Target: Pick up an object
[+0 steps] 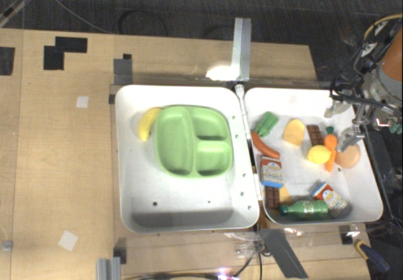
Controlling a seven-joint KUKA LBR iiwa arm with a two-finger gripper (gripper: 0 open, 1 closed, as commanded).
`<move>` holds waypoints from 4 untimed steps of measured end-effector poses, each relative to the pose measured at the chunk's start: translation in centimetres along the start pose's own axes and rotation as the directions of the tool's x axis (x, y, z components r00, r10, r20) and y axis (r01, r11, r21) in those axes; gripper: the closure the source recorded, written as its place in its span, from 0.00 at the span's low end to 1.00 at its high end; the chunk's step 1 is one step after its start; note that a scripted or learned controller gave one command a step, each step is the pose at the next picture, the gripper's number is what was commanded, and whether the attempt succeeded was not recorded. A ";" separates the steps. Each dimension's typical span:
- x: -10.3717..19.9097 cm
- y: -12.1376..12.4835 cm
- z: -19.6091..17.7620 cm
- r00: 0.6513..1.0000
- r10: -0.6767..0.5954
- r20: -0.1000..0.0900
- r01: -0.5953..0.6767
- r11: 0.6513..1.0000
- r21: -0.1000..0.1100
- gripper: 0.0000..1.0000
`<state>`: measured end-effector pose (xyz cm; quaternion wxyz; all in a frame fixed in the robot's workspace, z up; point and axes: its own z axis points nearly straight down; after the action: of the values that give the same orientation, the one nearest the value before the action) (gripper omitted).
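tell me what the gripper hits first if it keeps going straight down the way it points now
Most likely the peach-coloured egg-shaped item at the right bin's right side: the gripper hangs right over it, beside the small orange carrot. Depth is hard to judge from this slanted view.

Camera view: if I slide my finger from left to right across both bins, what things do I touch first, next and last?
Banana → green plate → green pepper → yellow lemon → end effector

arm (pixel 385 77) cut by right edge
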<state>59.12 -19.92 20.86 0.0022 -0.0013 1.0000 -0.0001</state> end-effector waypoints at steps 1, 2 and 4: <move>-1.9 -0.6 11.7 0.994 -0.114 0.004 0.114 0.994 0.001 0.00; 2.3 -0.3 12.0 0.996 -0.089 0.010 0.089 0.996 0.003 0.00; 7.3 0.3 11.8 0.999 0.051 0.017 -0.051 0.999 0.005 0.00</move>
<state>51.88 -19.59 9.00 0.0107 0.0244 0.9996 -0.0027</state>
